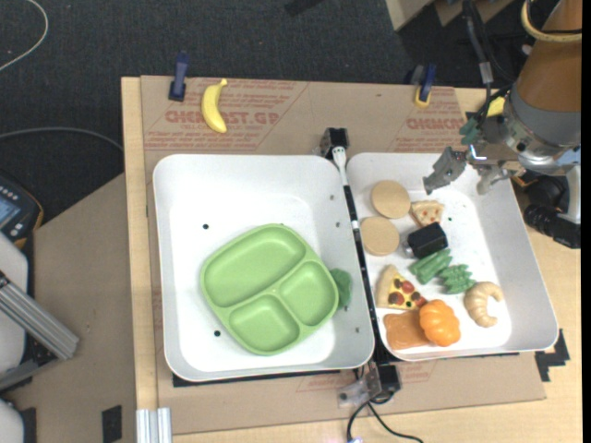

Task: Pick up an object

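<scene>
The right bin (522,247) holds several toy foods: two tan round cookies (390,198) (379,236), a small toast piece (426,213), a black block (428,240), green vegetables (441,270), a pizza slice (399,289), an orange pumpkin (439,321) and a croissant (484,301). My gripper (464,175) hangs over the far part of this bin, just right of the upper cookie and above the toast. It is open, its fingers spread apart with nothing between them.
The left bin (185,201) holds a green divided plate (268,287), with a small green piece (343,285) at its right edge. A yellow banana (214,104) lies on the cardboard behind the bins. Blue clamps (178,77) (425,85) stand at the board's far edge.
</scene>
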Robot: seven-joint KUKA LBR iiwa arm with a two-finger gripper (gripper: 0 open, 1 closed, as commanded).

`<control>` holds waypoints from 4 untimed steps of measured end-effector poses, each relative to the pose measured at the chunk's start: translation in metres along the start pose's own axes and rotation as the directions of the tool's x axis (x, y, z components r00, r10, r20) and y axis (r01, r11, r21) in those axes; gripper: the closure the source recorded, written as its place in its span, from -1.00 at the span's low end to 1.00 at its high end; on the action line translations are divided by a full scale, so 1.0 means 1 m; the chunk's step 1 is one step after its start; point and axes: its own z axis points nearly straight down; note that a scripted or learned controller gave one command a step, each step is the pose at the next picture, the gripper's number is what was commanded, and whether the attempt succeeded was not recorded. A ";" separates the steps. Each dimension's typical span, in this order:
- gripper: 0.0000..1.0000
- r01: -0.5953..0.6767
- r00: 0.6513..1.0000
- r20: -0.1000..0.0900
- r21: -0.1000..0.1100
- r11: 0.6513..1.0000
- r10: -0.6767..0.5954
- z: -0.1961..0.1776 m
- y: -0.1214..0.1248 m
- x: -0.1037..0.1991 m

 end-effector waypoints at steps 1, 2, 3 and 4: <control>-1.00 -0.003 1.000 -0.002 0.012 1.000 0.003 0.119 -0.037 -0.012; -1.00 0.004 1.000 -0.004 0.006 1.000 -0.004 0.082 -0.105 0.050; 1.00 -0.001 1.000 0.000 -0.001 1.000 0.001 0.073 -0.101 0.046; 1.00 -0.002 1.000 0.001 -0.003 1.000 0.002 0.064 -0.101 0.046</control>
